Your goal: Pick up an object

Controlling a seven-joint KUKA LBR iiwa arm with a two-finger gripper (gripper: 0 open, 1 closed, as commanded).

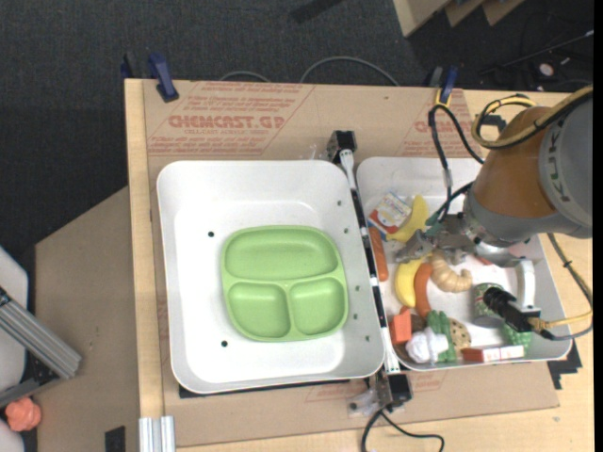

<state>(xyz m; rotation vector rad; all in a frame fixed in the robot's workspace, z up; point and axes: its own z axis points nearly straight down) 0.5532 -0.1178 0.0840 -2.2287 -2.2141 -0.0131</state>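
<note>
The right white bin (400, 169) holds several toy foods. A tan croissant (452, 277) lies in the middle, with a red sausage (423, 292) and a yellow piece (405, 282) to its left. A yellow banana (415, 214) and a red-and-white packet (388, 209) lie at the far end. An orange carrot (377, 249) rests along the left wall. My gripper (435, 244) hangs low over the bin between the banana and the croissant. The wrist hides what is between its tips.
The left white bin (188, 205) holds a green divided plate (283, 282). At the near end of the right bin lie a red block (402, 326), a green-and-white piece (429, 344), a speckled cookie (459, 333) and a red-and-white stick (492, 353).
</note>
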